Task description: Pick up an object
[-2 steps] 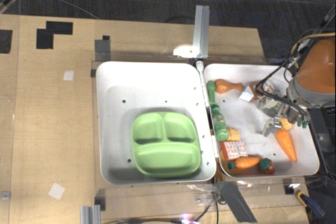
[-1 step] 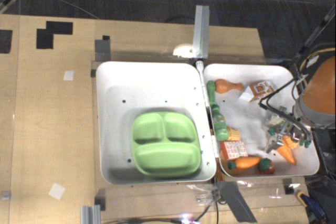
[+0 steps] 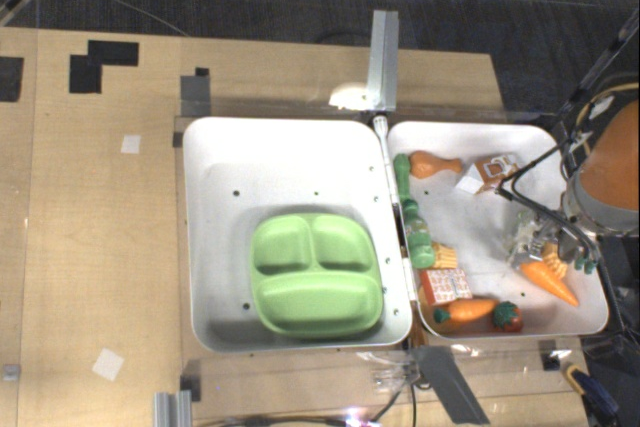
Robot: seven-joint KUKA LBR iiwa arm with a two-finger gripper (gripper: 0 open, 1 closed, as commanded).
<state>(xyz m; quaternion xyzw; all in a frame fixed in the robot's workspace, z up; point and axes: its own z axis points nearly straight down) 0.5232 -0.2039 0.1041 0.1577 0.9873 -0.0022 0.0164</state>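
My gripper (image 3: 543, 248) is low over the right side of the right bin (image 3: 500, 137), at the end of the grey and orange arm (image 3: 608, 177) that comes in from the right. Directly under and in front of it is an orange toy carrot (image 3: 556, 281), with its tip pointing to the front right. The gripper's metal end overlaps the carrot's top, and I cannot see whether the carrot is gripped. Other toys in this bin are a chicken drumstick (image 3: 434, 165), a second carrot (image 3: 470, 311) and a red box (image 3: 445, 286).
A green divided plate (image 3: 316, 275) lies in the left bin (image 3: 230, 175). Green toy vegetables (image 3: 408, 210) line the right bin's left wall, and a brown and white piece (image 3: 490, 172) lies near its back. A metal post (image 3: 383, 60) stands behind the bins.
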